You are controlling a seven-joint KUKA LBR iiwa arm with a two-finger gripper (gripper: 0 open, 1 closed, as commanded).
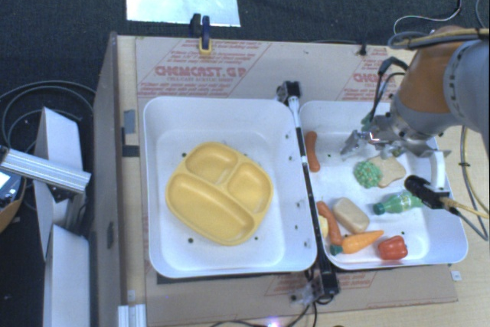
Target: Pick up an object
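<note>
- A counter (pixel 230 65) covered in printed cardboard carries two shallow white plastic bins side by side.
- The left bin (pixel 164 126) holds one yellow divided plate (pixel 220 191), smooth, glossy and rounded, with three compartments.
- The right bin (pixel 448 241) holds a crowd of small toy foods. The task names no single object, so any of these could be the one to pick.
- The grey arm with its orange band reaches in over the counter's right edge. Its gripper (pixel 366 143) hangs above the far part of the right bin; the fingers appear spread apart with nothing between them.
- Just toward the near edge from the gripper lies a knobbly green broccoli piece (pixel 367 174), touching a flat pale slice like bread (pixel 393 170).
- A slim red-orange sausage (pixel 312 151) lies along the wall between the bins.
- Near the bin's front edge: a tan rounded block (pixel 351 214), a tapered orange carrot (pixel 358 242), a shiny red pepper (pixel 392 248), and a small green bottle (pixel 396 203).
- Risks, as a judgement: the pieces sit close together, so descending fingers could nudge a neighbour or close on two things; smooth rounded plastic may slip out; the sausage beside the wall leaves little room for a finger.
</note>
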